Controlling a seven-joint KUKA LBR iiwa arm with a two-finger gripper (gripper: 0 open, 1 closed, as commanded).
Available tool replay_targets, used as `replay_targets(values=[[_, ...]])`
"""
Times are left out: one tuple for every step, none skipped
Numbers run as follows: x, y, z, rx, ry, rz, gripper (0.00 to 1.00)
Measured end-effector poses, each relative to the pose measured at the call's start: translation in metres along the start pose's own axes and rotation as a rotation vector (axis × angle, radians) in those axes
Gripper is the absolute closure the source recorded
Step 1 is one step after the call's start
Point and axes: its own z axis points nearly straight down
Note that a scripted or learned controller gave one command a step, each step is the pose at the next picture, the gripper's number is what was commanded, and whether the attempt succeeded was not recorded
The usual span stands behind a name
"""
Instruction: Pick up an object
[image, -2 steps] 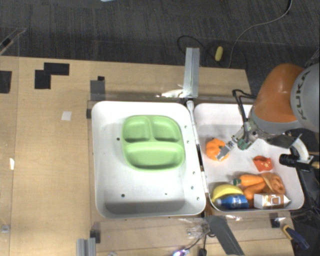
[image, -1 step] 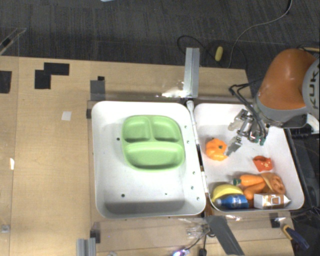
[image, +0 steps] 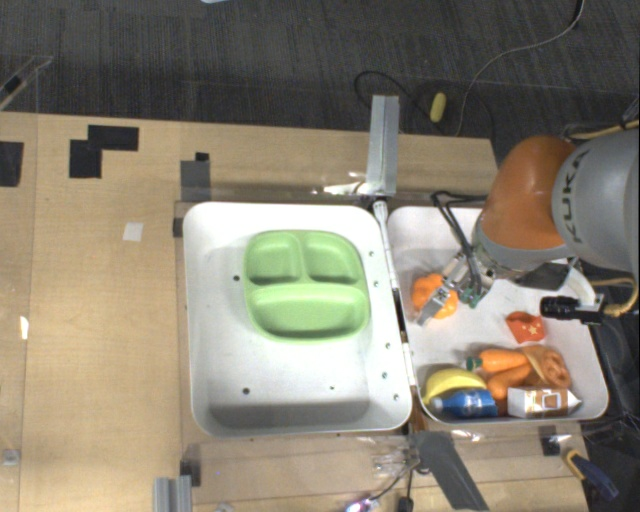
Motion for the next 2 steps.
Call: replay_targets(values=[[-0.002, 0.002, -0.008, -0.004, -0.003, 0.000, 1.00], [-0.008, 0.083, -0.094, 0.005, 0.007, 0.227, 1.00]])
